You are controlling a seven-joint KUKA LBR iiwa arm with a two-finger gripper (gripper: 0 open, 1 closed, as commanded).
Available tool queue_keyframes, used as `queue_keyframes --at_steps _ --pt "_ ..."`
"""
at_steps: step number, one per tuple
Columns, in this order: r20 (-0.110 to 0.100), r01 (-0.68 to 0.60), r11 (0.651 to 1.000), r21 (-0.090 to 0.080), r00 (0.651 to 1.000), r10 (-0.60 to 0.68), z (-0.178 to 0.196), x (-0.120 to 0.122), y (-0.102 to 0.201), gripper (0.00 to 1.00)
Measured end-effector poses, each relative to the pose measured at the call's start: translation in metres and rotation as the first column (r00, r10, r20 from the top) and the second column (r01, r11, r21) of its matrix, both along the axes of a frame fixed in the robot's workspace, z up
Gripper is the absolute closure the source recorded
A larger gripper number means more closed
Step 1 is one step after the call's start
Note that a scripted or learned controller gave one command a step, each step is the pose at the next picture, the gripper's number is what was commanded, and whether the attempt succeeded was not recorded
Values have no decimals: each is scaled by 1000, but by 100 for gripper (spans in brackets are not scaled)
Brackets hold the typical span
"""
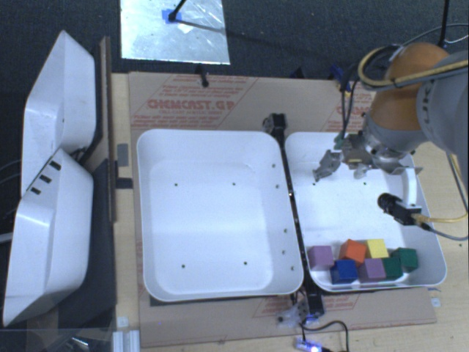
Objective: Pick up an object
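Blocks lie well toward the near edge of the right bin, away from the gripper.

The gripper (327, 166) is seen over the far part of the right bin (330, 218), and whether it is open or closed cannot be told, though nothing is seen held in it. The blocks are clustered at the bin's near rim: light purple block (320, 256), orange block (354, 251), yellow block (377, 248), blue block (343, 271), purple block (372, 269) and green block (402, 259). A reach toward the viewer and slightly rightward is judged necessary.

The arm (432, 94) is cut off by the right edge; the green block (404, 259) is partly hidden behind neighbouring blocks.
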State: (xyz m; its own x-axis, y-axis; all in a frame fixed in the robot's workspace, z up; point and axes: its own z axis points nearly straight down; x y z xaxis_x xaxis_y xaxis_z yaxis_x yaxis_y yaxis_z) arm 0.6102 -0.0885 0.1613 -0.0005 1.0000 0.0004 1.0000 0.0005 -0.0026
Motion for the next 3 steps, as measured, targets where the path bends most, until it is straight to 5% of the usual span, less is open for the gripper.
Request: queue_keyframes --at_steps 1,2,3 --pt "-2 1 1000 0 1000 -1 -62 -3 -4 0" --pt "3 0 1000 0 1000 0 -75 -3 -4 0" --pt "5 0 1000 -1 1000 0 -64 -3 -4 100"
